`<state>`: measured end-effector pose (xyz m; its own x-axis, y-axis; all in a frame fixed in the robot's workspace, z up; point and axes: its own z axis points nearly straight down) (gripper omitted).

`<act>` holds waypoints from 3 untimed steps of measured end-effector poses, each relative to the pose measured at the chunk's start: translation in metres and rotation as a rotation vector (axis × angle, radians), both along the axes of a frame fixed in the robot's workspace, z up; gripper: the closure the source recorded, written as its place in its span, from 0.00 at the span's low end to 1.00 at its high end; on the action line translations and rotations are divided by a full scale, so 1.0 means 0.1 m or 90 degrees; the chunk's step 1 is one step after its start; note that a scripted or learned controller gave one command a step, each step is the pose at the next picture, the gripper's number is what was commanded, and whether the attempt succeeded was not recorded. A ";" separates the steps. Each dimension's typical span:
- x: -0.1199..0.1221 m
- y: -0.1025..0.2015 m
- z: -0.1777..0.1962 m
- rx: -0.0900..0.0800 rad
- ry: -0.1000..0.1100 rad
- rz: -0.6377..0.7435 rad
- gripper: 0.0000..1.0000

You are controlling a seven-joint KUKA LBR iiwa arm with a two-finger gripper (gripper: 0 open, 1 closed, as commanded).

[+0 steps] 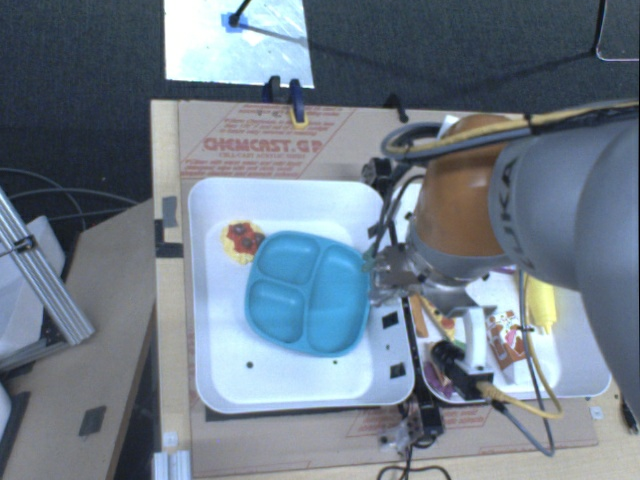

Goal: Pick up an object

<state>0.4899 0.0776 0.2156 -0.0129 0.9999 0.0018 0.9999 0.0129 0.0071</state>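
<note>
One blue plastic divided tray [305, 291] lies in your left white bin [215, 368], its long axis running toward the gripper [385, 273], which meets its right edge. You cannot tell from here how the gripper is set.

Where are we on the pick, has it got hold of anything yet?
Nothing looks picked yet: the blue divided tray lies flat in the left bin, partly over a small yellow and red item. The gripper sits at the tray's right edge. Grasping and lifting remain.
</note>
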 end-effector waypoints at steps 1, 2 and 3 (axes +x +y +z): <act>0.20 -0.66 0.90 -0.002 -0.003 -0.011 1.00; -0.03 -0.05 1.16 0.001 0.002 -0.001 1.00; -0.03 -0.51 0.86 -0.002 0.004 -0.010 1.00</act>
